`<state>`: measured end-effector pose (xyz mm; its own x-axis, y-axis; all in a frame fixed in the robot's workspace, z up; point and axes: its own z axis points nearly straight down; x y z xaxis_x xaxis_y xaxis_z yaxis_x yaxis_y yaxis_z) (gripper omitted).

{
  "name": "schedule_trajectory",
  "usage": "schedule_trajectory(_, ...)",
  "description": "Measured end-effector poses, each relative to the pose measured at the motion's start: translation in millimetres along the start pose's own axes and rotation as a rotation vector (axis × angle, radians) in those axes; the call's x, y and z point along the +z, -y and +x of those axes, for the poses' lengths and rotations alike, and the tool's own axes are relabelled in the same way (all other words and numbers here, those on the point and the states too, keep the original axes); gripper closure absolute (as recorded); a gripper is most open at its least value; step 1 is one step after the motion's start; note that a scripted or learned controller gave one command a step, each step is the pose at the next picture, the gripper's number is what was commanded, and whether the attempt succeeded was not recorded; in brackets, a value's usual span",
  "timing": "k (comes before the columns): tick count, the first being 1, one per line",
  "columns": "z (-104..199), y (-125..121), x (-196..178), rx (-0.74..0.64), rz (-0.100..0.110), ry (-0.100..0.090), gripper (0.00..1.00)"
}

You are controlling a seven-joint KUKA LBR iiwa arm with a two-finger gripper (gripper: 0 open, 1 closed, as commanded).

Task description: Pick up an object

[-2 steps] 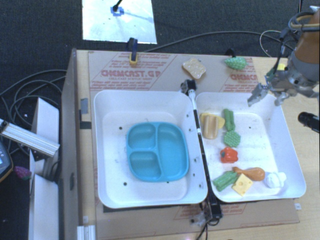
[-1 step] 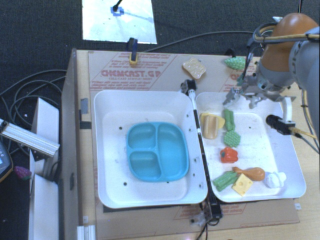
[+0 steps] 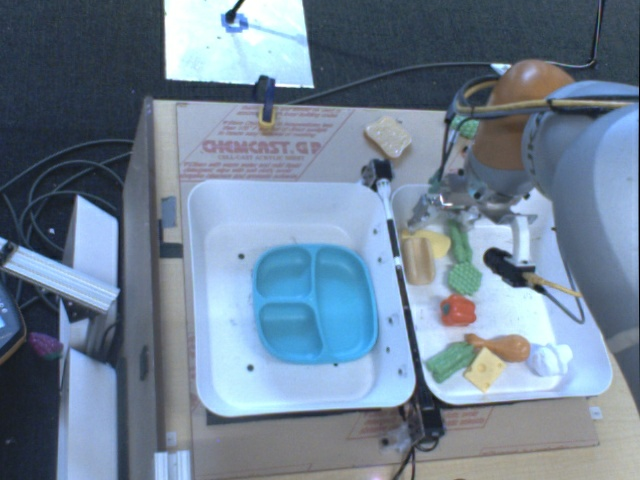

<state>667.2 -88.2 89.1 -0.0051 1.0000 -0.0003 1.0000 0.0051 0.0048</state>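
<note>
My gripper (image 3: 468, 222) hangs low over the back of the right bin (image 3: 575, 313), its two fingers spread wide and open. A long green toy vegetable (image 3: 460, 240) lies just beneath, between the fingers, and nothing is gripped. To the left lie a yellow piece (image 3: 433, 243) and a tan bun (image 3: 417, 261). Nearer the front are a green textured piece (image 3: 464, 279), a red pepper (image 3: 457, 310), an orange drumstick (image 3: 502, 346), a green wedge (image 3: 450, 360), a yellow cheese slice (image 3: 485, 370) and a white lump (image 3: 548, 358).
The left bin (image 3: 220, 268) holds a blue divided plate (image 3: 315, 301). A tan cracker (image 3: 388, 136) lies on the bench behind the bins. The bulky grey arm (image 3: 590, 168) covers the right bin's far right corner. Cables run along the floor at left.
</note>
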Motion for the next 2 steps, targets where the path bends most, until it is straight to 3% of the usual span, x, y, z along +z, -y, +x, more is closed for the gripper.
schedule_trajectory(1, -20.9, 13.8, 0.8, 0.002, -0.005, 0.002, 0.00)
schedule_trajectory(2, -67.9, 33.4, 0.4, 0.002, -0.005, 0.003, 0.00)
